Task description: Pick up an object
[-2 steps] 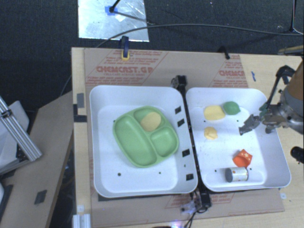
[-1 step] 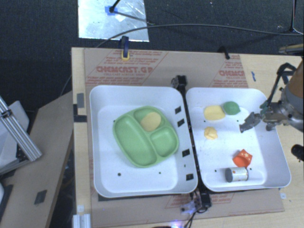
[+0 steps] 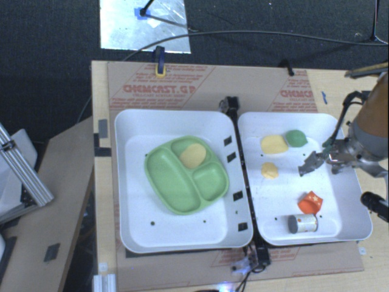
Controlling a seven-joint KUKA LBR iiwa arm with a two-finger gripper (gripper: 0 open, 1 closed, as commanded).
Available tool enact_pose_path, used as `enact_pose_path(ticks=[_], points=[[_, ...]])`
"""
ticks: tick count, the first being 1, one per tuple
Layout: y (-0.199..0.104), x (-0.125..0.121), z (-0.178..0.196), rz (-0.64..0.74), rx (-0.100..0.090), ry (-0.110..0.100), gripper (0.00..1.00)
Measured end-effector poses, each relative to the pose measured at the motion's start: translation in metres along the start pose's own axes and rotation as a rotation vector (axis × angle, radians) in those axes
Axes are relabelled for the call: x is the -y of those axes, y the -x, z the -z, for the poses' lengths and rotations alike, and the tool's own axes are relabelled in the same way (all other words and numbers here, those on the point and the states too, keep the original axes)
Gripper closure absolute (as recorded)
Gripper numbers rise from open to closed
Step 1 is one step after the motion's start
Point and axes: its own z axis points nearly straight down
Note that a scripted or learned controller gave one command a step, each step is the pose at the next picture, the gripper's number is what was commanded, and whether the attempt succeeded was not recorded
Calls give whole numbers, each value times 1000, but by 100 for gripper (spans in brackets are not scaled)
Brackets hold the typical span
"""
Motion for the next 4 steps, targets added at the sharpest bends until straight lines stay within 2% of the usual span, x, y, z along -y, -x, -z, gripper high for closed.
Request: enact_pose_path(ticks=[1, 2, 3, 4], points=[[6, 4, -45, -1, 0, -1, 0], [7, 5, -107, 0, -1, -2, 0], [8, 3, -93, -1, 2, 4, 100], [11, 0, -50, 2, 3, 7, 100]])
